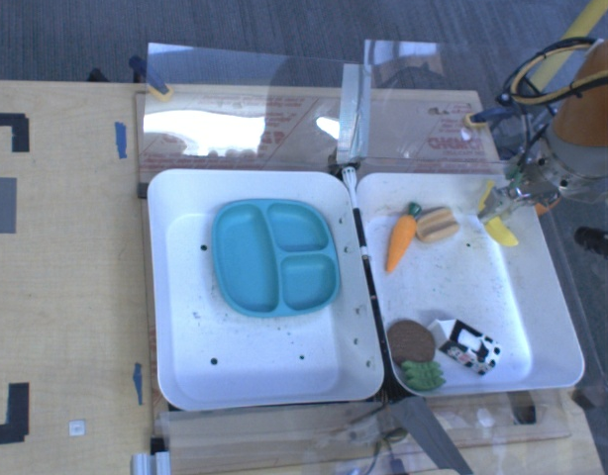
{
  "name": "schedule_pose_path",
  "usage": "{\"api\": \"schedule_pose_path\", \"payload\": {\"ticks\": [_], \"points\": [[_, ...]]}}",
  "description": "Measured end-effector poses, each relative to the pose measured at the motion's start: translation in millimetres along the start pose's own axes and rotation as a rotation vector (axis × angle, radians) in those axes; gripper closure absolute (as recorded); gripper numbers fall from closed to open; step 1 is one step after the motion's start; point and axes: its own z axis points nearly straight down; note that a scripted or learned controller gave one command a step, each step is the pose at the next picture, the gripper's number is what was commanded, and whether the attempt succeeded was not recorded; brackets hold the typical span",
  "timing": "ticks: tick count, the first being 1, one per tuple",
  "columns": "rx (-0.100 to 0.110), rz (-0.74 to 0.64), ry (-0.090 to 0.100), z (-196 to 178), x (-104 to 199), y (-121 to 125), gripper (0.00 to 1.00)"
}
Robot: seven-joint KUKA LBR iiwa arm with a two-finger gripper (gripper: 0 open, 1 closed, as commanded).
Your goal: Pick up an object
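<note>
— Gripper [509, 203] state? 
— Couldn't tell; it hung over the right bin's [542, 295] far edge, by a yellow piece [501, 231]. 
— Contents? 
— Carrot [400, 240], bun [436, 224], brown disc [412, 340], green piece [422, 374], black-and-white toy [470, 348]. The left bin [175, 295] held a teal divided plate [276, 256].

On my feed the arm [587, 117] shows an orange band above a pale grey wrist. Black and yellow cables loop over it, and a blue fitting sits beside small metallic parts at the gripper [510, 198].
</note>
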Motion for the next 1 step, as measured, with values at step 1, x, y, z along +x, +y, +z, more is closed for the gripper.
{"api": "schedule_pose_path", "payload": {"ticks": [1], "points": [[-0.005, 0.098, 0.001, -91.5, 51.0, 28.4, 1.0]]}}
